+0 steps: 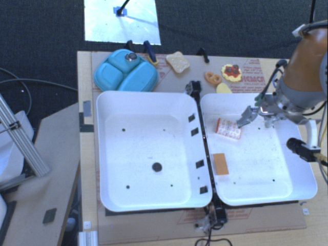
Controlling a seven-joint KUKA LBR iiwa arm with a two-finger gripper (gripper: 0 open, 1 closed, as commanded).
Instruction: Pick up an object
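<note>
Claw in right bin, beside red-white packet, opening unclear

The arm is bulky and rounded, with a broad orange band over a pale grey wrist section; a white edge caps the orange at the top; dark cables run beside the wrist; the gripper is slim, metallic grey with small dark fittings; a black cylindrical part juts out below the wrist.
</note>
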